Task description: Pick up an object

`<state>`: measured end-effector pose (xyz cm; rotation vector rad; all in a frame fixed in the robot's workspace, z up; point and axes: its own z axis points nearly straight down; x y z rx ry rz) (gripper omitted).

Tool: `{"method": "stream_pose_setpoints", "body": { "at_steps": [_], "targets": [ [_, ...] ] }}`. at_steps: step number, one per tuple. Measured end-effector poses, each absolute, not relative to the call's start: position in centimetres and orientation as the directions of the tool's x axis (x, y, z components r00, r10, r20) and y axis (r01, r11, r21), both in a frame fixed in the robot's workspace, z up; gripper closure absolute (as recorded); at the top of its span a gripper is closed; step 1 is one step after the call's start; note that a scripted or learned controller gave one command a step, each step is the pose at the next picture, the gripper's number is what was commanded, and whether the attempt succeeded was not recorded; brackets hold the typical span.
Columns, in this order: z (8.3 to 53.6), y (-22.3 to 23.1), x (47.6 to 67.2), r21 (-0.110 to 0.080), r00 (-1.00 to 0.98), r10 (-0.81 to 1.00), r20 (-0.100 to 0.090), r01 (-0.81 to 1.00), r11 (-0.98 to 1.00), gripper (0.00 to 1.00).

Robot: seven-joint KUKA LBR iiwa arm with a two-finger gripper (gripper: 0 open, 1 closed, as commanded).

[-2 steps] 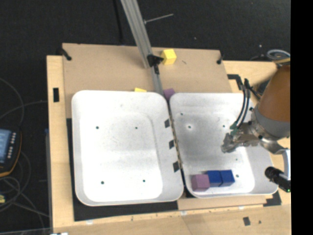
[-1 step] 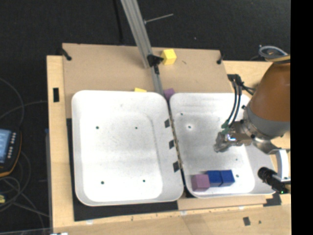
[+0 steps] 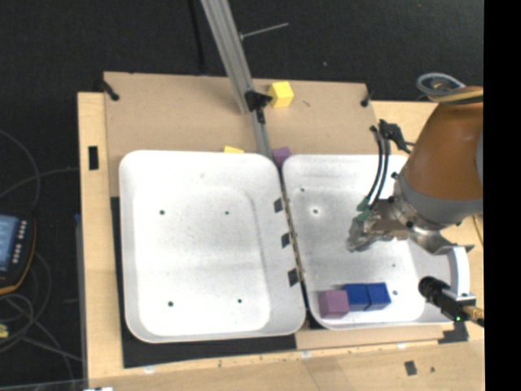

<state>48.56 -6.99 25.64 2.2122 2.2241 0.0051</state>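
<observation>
In the right bin (image 3: pixel 326 177), a purple cube (image 3: pixel 333 302) and a blue block (image 3: pixel 366 296) lie side by side against the front wall. My gripper (image 3: pixel 361 236) hangs over the middle of that bin, above and behind the blue block and apart from both objects. The arm's orange band and grey wrist cover the bin's right side.
The left bin (image 3: pixel 195 243) sits beside the right one, with black clips along the shared edge. A yellow block (image 3: pixel 282 94) rests on the bench behind the bins by a slanted metal rail (image 3: pixel 232 47). A small purple piece (image 3: pixel 281 155) and a yellow piece (image 3: pixel 234 149) lie at the bins' back rims.
</observation>
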Motion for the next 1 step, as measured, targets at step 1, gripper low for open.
{"method": "stream_pose_setpoints", "body": {
  "at_steps": [1],
  "targets": [
    [25.6, -7.11, 48.53, 0.005, -0.001, 1.0, -0.001, 1.0, 0.001, 0.0]
  ]
}}
